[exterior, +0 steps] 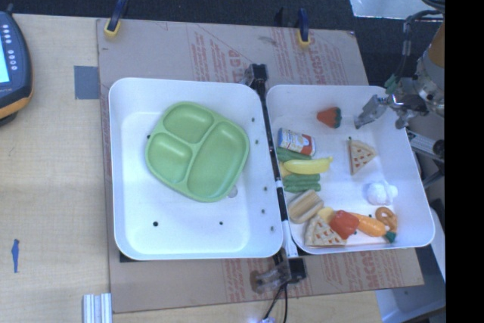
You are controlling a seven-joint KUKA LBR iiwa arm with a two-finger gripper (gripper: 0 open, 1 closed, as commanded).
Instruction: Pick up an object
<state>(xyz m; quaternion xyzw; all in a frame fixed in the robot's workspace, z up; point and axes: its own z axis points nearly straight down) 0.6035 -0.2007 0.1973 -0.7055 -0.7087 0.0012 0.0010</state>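
While near strawberry (pixel 328 116), tool (pixel 368 114), grip state untellable; banana (pixel 306 166) lengthwise left-right.

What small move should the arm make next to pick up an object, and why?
Probably a short move left and down, toward the strawberry. The gripper hangs above the upper right of the right bin with nothing between its fingers, and the strawberry lies alone close to its left, apart from the crowded food along the bin's left and bottom sides.
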